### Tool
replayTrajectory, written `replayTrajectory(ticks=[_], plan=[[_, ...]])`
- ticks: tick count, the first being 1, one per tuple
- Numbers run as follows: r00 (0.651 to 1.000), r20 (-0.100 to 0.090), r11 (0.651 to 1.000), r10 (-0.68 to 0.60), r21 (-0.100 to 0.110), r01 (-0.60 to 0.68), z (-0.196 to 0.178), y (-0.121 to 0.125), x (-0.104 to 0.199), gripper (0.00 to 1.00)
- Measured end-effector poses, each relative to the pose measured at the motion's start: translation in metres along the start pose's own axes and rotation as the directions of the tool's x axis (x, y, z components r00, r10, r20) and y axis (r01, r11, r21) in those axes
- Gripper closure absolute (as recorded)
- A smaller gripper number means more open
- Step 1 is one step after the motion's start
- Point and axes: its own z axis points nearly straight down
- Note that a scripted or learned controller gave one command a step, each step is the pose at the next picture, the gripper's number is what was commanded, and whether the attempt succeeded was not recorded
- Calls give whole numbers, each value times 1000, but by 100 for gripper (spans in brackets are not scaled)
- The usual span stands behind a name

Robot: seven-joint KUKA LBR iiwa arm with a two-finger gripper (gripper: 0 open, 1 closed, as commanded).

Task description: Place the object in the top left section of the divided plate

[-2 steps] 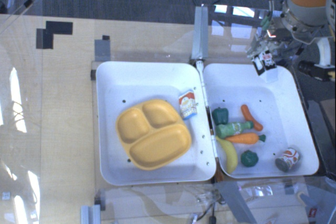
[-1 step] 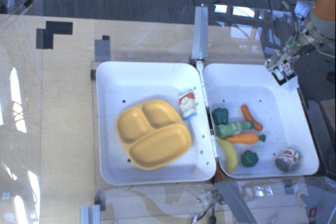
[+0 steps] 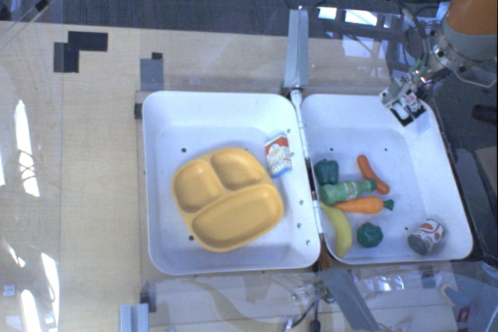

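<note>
Two white bins sit side by side on the table [image 3: 93, 167]. The left bin [image 3: 163, 128] bears the yellow divided plate [image 3: 227, 198], with a small red, white and blue carton [image 3: 278, 155] lying just off the plate's upper right edge. The right bin [image 3: 436, 167] holds a cluster of toy food: a green pepper [image 3: 326, 170], a green bottle [image 3: 348, 190], a carrot [image 3: 362, 205], a banana [image 3: 338, 228], an orange sausage [image 3: 373, 173], a dark green vegetable [image 3: 369, 235] and a small can [image 3: 426, 236].

The claw [image 3: 406, 99] hangs over the right bin's upper right corner; how far it is open I cannot tell, and nothing shows in its grasp. Which object is meant is not settled by the task line, so this is a judgement: the food cluster lies down and to the left of the claw, well apart from it. The plate's top left section [image 3: 194, 183] lies farther left still, across the wall between the bins, so any carry runs leftward.
</note>
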Motion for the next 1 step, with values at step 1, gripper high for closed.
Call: replayTrajectory(ticks=[1], plan=[[999, 1, 999, -50, -1, 50, -8, 1, 2, 100]])
